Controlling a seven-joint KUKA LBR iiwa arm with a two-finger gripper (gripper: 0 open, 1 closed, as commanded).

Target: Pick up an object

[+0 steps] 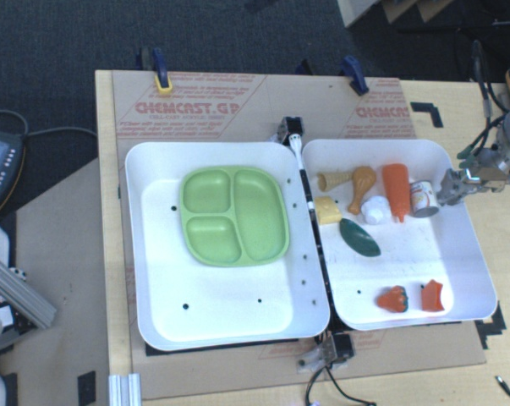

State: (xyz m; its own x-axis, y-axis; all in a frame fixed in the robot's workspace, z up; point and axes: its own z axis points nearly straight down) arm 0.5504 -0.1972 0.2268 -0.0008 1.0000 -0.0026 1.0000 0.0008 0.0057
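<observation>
The right white bin (470, 252) holds several toy foods. A tan drumstick (360, 184) and an orange carrot-like piece (396, 189) lie at the back, with a white ball (375, 211) between them. A small white can with a red label (421, 198) lies on its side by the carrot. A yellow block (326, 211) and a dark green pod (359, 237) sit near the left wall. A red strawberry-like piece (393, 299) and an orange-red chunk (432, 295) lie at the front. My gripper (452, 187) reaches in from the right, its tip right beside the can.
The left white bin (153, 252) holds a light green divided plate (234, 216). A black hinge strip (309, 227) runs between the bins. Clamps (161, 79) pin the brown board at the back. Cables hang by the arm at the right edge.
</observation>
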